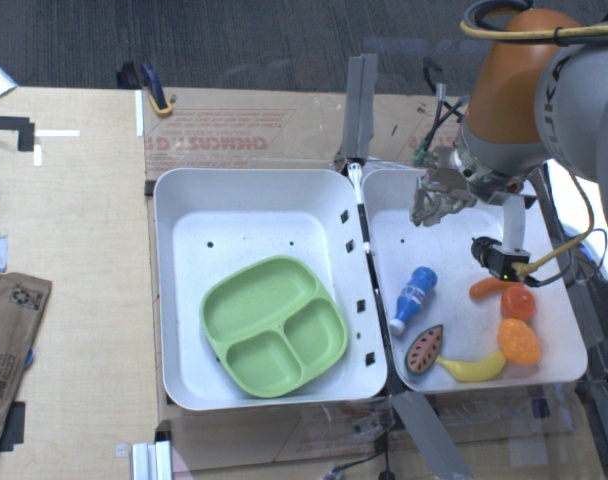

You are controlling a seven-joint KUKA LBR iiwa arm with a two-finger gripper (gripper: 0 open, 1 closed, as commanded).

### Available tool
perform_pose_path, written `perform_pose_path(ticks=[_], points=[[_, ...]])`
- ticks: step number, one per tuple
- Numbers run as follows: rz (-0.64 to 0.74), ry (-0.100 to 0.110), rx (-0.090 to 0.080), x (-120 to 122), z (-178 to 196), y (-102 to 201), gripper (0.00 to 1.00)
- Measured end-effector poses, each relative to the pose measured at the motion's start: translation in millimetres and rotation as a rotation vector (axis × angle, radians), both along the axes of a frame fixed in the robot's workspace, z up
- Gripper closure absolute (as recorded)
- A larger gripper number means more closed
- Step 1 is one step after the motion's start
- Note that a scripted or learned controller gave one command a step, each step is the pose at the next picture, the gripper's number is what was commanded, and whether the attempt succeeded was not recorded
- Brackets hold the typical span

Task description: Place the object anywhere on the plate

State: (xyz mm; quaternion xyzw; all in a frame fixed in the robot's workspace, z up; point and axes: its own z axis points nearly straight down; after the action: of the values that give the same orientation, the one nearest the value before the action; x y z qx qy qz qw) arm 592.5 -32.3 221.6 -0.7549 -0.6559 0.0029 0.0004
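Observation:
A light green divided plate (274,325) lies in the left bin (184,228), toward its front. The right bin (384,203) holds a blue bottle (412,296), a watermelon slice (423,349), a yellow banana (474,368), an orange fruit (519,341), a red tomato (517,303) and an orange carrot (487,288). My gripper (436,208) hangs over the back of the right bin, up and to the right of the blue bottle and apart from all the objects.
A raised divider (362,238) separates the two bins. The grey arm with its orange band (514,78) and loose cables crosses the right bin's back right corner. Cardboard (244,128) lies behind the bins.

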Motion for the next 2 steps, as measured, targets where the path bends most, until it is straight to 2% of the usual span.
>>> perform_pose_path(ticks=[1, 2], points=[[0.141, -0.004, 0.001, 66.3, -30.5, 39.5, 1.00], [0.501, -0.003, 0.003, 59.2, -30.1, 75.1, 1.00]])
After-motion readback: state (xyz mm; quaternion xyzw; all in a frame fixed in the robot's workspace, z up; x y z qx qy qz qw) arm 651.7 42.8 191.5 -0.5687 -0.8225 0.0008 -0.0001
